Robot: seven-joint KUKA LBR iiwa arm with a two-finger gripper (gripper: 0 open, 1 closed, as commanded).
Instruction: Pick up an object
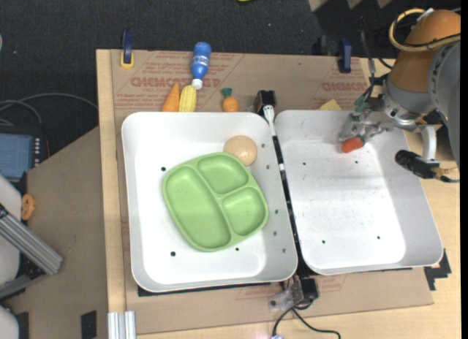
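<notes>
Two shallow white bins sat side by side on the bench (110, 184), a brown printed board, and we took the left bin (146, 184) as our landmark throughout. It was a smooth, glossy tray with rounded corners; the right bin (365, 213), touching it along their shared edge, looked much the same, its floor finely speckled.

We saw the arm (428, 60) well to the right of the left bin, beyond the far right corner of its neighbour: a bulky grey body with an orange band, bent down and leftward so that its wrist hung over the right bin's far edge. The gripper (356, 134) pointed down at that bin's floor, and a small red object (352, 145) lay at its tip; we could not tell whether the fingers were apart, together, or clamped on it.

Inside the left bin lay a green plate (216, 202), matt plastic, rounded and split into three compartments, turned at a slant. Touching its far rim was a tan ball (242, 147), smooth and pale.

Just beyond the left bin's far edge, on the board, stood a blue and white bottle (199, 62), a yellow corn cob (187, 98), an orange carrot (171, 98) and a smaller carrot (230, 102).
</notes>
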